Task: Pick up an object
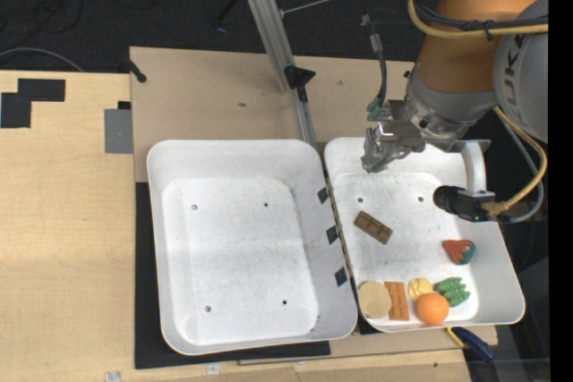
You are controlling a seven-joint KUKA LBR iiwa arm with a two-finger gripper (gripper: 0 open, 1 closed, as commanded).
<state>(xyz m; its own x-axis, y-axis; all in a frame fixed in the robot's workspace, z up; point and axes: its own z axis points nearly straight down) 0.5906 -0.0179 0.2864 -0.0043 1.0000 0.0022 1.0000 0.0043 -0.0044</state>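
Toy foods, an orange (432,309) among them, sat clustered at the right bin's (501,304) near edge, well below the gripper (378,158). Between them lay a brown chocolate bar (372,228). How far the gripper stood open could not be told; it hung over the bin's far corner.

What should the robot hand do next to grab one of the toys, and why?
Probably move toward the near end of the right bin and come down over the brown block. The gripper hangs above the bin's far end with nothing between its fingers, and the block lies alone, while the other toys crowd the near corner.
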